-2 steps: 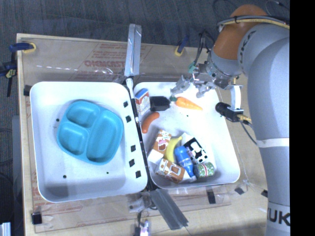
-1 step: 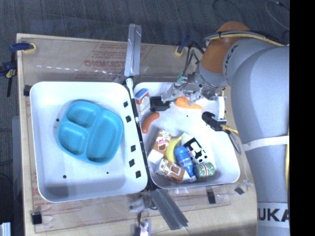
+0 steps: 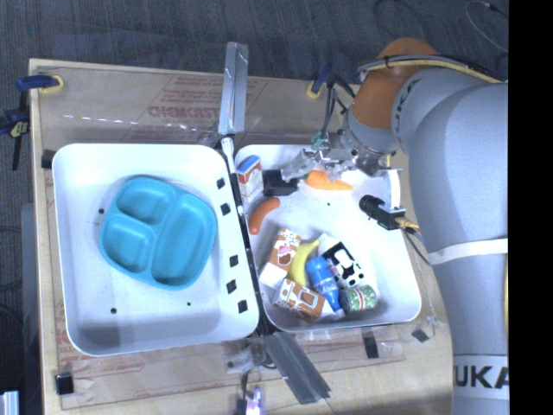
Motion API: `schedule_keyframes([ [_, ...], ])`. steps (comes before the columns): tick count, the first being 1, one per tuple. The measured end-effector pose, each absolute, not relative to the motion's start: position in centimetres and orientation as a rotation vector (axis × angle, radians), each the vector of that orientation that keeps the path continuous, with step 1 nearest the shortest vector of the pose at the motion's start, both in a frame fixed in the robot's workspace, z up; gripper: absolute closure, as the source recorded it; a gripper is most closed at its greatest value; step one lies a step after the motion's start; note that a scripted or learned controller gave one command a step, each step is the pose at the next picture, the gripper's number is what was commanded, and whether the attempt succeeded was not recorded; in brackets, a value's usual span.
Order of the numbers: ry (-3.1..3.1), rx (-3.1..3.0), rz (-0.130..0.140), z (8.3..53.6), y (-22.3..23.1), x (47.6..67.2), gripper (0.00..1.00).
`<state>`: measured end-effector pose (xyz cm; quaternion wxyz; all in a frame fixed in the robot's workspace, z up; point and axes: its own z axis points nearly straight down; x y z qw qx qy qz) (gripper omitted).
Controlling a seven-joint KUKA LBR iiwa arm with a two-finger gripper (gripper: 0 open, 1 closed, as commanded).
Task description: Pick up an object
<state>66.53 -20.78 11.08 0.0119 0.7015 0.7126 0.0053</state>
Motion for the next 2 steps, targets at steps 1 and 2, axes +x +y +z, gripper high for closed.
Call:
schedule_keyframes([
  [1,2.233,2.167,0.029,11.1,-20.9,64.2,0.00],
  [2,2.266,2.144,0.017,11.0,-21.2,66.5,0.00],
])
